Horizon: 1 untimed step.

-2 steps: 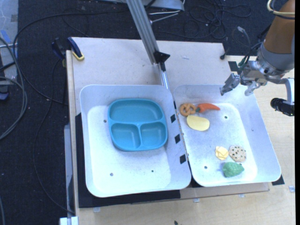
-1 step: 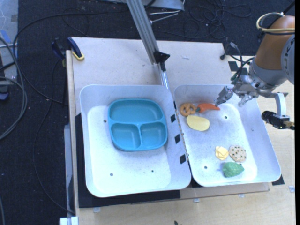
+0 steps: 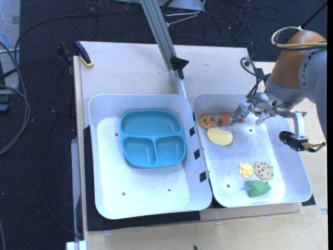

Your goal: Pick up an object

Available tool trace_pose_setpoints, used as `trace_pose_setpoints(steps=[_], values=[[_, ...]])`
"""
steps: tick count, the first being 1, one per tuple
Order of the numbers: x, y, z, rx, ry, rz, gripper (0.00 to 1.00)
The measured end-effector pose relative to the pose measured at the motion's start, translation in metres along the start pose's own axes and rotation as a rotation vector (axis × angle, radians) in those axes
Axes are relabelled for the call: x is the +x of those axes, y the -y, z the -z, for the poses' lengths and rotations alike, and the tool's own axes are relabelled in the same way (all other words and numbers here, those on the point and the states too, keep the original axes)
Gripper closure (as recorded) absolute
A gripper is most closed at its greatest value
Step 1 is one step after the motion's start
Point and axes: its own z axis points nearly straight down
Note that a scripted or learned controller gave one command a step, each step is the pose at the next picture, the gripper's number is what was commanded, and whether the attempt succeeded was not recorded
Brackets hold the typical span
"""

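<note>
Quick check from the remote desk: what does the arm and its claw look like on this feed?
The arm is grey with a rounded orange band above the wrist and a pale cable looped over the top. A dark cable runs along the wrist. The claw is small, metallic grey with dark parts. A black fitting hangs below on a white bracket.

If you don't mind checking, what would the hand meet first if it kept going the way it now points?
The hand points toward the view's left, over the right bin. The small orange-red piece lies first in that line, with the pretzel just beyond. Height is unclear, so the hand might pass above them.
</note>
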Motion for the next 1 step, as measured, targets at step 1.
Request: trace_pose_setpoints(steps=[1], values=[[0.0007,0.0001,-0.032,-0.001,0.001,0.001,0.0]])
